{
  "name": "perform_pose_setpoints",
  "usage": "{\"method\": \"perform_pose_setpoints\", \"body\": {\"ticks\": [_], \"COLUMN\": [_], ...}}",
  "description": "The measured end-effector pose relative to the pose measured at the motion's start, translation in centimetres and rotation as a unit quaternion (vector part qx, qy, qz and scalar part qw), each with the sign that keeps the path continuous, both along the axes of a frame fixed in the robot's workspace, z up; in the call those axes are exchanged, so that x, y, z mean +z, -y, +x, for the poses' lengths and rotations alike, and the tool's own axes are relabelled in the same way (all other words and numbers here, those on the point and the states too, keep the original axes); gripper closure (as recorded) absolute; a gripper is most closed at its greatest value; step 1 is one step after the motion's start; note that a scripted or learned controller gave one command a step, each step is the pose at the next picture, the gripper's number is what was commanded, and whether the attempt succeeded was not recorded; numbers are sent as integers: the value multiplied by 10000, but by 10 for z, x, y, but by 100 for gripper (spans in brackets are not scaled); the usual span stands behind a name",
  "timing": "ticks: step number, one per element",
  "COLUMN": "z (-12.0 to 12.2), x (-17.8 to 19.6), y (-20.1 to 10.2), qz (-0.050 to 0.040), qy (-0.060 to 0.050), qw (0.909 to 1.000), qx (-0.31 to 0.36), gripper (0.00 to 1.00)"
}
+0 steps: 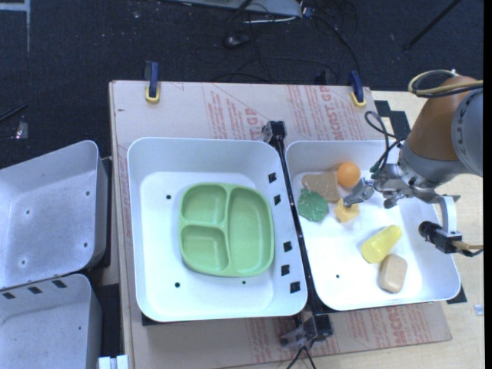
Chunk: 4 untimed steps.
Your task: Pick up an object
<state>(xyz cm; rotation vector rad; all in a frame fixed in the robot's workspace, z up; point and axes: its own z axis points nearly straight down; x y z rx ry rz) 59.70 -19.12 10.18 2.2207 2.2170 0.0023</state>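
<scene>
My gripper [369, 193] hovers in the right bin [442, 287], fingers apart, clamped on nothing. Small yellow object [346, 212] lies just beneath the left fingertip; orange ball [348, 174] just beyond. Left bin [146, 283] holds a green tray [227, 230].

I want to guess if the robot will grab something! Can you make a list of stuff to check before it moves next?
1. Things to grab in the right bin: ok. An orange ball, green toy, yellow block and tan block lie there.
2. Gripper over that bin: ok, near the small yellow piece.
3. Something between its fingers: cannot tell.
4. Room around the yellow block: ok, it lies apart from the ball.
5. Green tray out of the way: ok, it sits in the left bin.
</scene>
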Motion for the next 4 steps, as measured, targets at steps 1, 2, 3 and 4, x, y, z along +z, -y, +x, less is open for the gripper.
{"method": "perform_pose_setpoints", "body": {"ticks": [1, 2, 3, 4], "z": [2, 3, 4, -2], "x": [14, 77, 131, 189], "y": [0, 3, 3, 9], "qz": [-12, -3, -4, -5], "qy": [29, 11, 13, 8], "qw": [10000, 10000, 10000, 10000], "qx": [9, 18, 21, 19], "gripper": [100, 100, 100, 100]}}
